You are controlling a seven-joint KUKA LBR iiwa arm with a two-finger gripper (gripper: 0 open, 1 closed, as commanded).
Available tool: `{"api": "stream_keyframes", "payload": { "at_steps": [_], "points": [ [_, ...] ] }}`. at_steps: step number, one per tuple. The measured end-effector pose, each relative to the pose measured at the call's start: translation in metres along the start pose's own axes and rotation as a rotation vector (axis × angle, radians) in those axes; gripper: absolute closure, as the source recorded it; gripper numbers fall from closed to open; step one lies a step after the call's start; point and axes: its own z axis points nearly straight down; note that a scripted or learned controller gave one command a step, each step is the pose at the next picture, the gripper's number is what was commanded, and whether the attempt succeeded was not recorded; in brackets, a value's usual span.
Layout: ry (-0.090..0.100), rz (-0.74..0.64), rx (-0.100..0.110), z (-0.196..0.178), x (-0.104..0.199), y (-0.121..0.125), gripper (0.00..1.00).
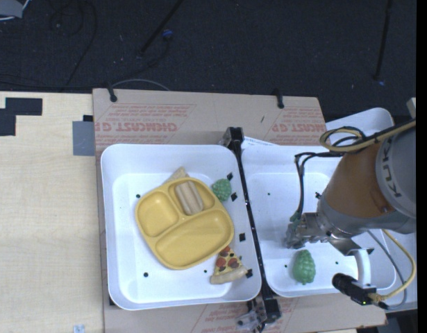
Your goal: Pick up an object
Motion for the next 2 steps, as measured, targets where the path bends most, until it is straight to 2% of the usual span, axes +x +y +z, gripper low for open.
{"api": "stream_keyframes", "payload": {
  "at_steps": [1, 2],
  "points": [
    [-0.001, -0.007, -0.002, -0.052, 0.01, -0.002, 1.0],
    [-0.002, -0.006, -0.003, -0.097, 0.001, -0.002, 1.0]
  ]
}}
